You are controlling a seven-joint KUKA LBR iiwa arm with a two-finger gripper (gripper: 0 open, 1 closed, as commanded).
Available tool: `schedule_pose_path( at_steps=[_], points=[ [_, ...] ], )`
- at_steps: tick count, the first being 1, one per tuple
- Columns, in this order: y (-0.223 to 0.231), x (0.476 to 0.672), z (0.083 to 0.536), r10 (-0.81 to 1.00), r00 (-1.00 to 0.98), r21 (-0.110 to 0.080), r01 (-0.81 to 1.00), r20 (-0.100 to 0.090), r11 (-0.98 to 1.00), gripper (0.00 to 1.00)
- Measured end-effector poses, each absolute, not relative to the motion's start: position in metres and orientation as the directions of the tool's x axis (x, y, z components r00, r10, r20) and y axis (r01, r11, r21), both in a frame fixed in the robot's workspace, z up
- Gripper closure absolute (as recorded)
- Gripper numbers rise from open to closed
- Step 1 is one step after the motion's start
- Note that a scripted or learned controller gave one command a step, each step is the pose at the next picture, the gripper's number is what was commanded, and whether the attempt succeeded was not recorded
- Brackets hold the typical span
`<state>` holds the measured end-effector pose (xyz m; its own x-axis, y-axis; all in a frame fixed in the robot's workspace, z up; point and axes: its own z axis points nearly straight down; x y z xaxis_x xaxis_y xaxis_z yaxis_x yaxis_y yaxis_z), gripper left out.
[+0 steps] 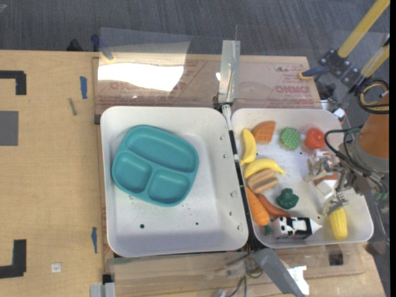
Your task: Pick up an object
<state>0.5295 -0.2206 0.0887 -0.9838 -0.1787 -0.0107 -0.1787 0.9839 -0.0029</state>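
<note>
The right bin point(362, 231) holds several toy foods. Among them are a yellow banana point(247, 146), an orange wedge point(264, 130), a green knobbly piece point(289, 138) and a red tomato point(314, 138). Lower down lie a bun point(261, 179), a carrot point(258, 208), a dark green broccoli point(287, 198), a black and white cow point(292, 226) and a yellow corn cob point(338, 221). My gripper point(326, 177) hangs low over the bin's right side, between the tomato and the corn. Nothing is visibly held in it.
In the left bin point(204, 228) lies a teal divided plate point(154, 164). A raised divider point(234, 166) separates the two bins. A clear plastic sheet point(148, 73) stands behind them. The arm's orange band point(377, 138) and cables crowd the right edge.
</note>
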Motion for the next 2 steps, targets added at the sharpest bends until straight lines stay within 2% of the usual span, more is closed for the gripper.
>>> schedule_pose_path(
  at_steps=[1, 2],
  points=[
    [-0.217, 0.512, 0.089, -0.049, -0.999, -0.003, -0.049, -0.012, 0.999, 0.0],
    [-0.181, 0.566, 0.089, -0.064, -0.998, -0.002, -0.064, -0.014, 0.998, 0.0]
  ],
)
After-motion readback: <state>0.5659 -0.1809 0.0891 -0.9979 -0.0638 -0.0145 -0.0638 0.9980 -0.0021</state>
